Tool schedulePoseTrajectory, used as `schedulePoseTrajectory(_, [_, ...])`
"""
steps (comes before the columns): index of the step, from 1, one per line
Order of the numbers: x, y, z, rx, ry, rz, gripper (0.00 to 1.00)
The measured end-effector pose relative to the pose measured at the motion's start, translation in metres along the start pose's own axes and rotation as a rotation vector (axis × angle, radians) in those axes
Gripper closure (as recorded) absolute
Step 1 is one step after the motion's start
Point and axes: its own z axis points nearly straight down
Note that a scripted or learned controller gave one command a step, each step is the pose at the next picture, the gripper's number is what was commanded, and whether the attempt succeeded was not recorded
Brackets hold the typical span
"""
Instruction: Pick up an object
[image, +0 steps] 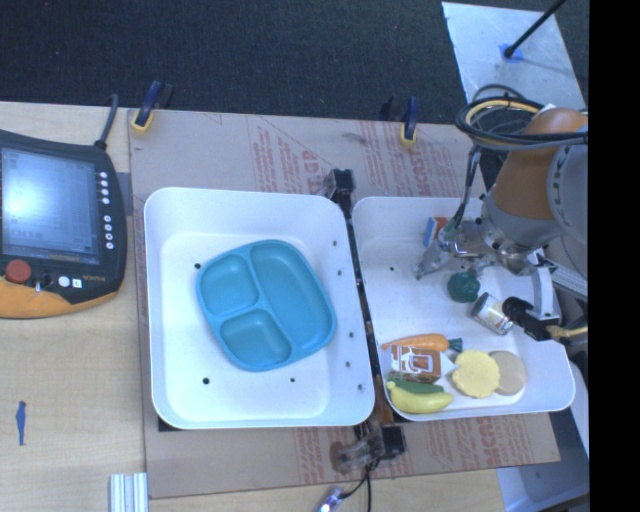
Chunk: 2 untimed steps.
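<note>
Claw: we see the claw (452, 262) low in the far part of the right bin (385, 225), fingers spread wide, nothing between them.
Nearest target: a small teal ball (463, 288) sits just near of the fingertips, apart from them as far as we can tell.
Handling: we judge it light, round and prone to rolling; best squeezed across its middle.
Other picks: a small can (492, 314) beside it; carrot (424, 342), banana (420, 398) and yellow disc (475, 374) cluster along the near edge.
Left bin: the left bin (175, 215) carries a blue divided plate (264, 303).
Tabletop: a control pendant (55, 225) lies at far left on the tabletop (70, 400).
</note>
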Motion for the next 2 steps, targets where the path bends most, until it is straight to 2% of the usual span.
schedulePoseTrajectory(1, [0.001, -0.045, 0.001, 0.002, 0.001, 0.001, 0.0])
schedulePoseTrajectory(2, [-0.004, 0.0, 0.0, -0.001, 0.002, 0.003, 0.0])
